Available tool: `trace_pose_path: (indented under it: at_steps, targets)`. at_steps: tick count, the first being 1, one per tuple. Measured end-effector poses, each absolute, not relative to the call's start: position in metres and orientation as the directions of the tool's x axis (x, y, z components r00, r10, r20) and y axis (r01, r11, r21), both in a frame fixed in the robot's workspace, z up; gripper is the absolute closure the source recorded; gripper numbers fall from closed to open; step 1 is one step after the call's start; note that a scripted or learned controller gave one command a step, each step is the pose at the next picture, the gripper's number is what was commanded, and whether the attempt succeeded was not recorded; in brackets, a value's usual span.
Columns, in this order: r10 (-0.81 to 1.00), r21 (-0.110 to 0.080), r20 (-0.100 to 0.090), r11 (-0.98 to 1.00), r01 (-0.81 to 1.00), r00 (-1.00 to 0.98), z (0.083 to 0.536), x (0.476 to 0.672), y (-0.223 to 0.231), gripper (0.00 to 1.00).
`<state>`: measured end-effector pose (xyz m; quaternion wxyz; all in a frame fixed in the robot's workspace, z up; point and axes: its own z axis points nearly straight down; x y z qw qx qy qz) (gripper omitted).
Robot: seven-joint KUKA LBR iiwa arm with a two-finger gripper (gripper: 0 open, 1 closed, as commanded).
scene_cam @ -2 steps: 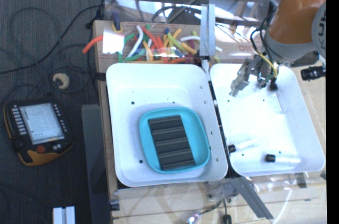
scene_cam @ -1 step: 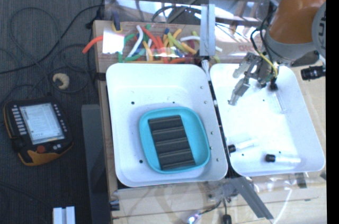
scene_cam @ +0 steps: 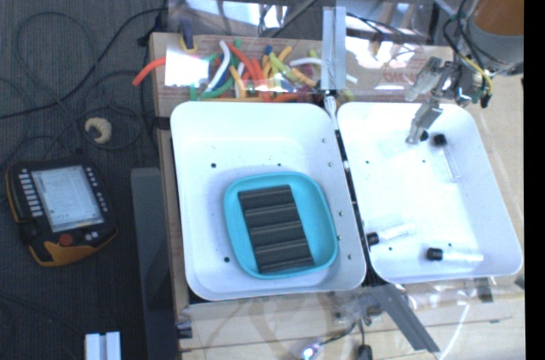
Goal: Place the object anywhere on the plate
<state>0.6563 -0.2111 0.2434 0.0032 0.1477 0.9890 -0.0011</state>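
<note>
The gripper hangs over the far part of the right bin; its jaws are too small and blurred to tell apart or together. Translucent markers with black caps lie faint against that bin's near floor. The rounded turquoise plate, bearing a dark ribbed block, sits in the left bin.

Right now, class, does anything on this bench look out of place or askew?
The plate in the left bin already carries a dark ribbed block, lying slightly skewed. Clear black-capped markers lie scattered in the right bin. Nothing looks spilled or damaged.
</note>
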Motion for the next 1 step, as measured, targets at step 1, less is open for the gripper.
trace_pose_path:
  at_steps: [1]
  targets:
    - [0.228, -0.001, -0.007, 0.974, 0.228, -0.974, 0.3388, 0.6631, -0.2231, 0.00]
